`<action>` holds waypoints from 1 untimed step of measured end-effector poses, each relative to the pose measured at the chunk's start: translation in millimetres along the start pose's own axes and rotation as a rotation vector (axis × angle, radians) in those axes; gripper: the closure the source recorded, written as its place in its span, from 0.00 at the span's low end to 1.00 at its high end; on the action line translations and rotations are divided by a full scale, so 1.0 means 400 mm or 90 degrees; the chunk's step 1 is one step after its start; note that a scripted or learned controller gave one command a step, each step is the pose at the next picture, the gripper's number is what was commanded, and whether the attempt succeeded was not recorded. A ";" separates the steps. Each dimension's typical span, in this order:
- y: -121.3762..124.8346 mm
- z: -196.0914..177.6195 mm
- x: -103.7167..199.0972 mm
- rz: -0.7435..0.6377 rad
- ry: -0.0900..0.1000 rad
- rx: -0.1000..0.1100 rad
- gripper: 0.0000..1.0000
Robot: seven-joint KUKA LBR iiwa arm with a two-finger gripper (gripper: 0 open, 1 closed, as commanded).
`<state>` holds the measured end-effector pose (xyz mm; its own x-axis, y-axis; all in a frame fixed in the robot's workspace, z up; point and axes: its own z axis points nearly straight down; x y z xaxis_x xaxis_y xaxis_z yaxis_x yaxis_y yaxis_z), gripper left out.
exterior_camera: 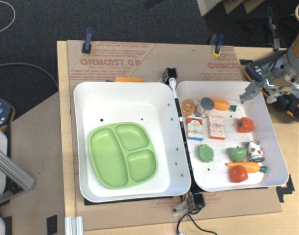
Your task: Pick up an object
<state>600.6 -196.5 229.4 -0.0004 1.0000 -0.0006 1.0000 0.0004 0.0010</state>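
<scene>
A green divided plate (122, 154) lies in the left bin (85, 99); small toy foods (222, 131) scatter across the right bin (279, 168).

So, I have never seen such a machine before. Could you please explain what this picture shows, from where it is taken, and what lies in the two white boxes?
The picture comes from one camera fixed above a bench, looking down at a slant. At the right edge you see the end of a robot arm; its gripper hangs over the upper right rim of the right bin. I see nothing between its fingers.

The left bin holds a green tray with three compartments. The right bin holds small toy foods: a ring-shaped piece, an orange carrot, two small cartons, a red pepper, a bumpy green ball, a green pepper and a red tomato.

Both bins sit on a brown board, held by clamps.
</scene>
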 end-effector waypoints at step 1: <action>0.103 -0.101 0.217 -0.006 0.000 -0.004 0.00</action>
<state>641.9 -109.5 269.8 -0.0093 1.0000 -0.0010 0.9999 0.0093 0.0076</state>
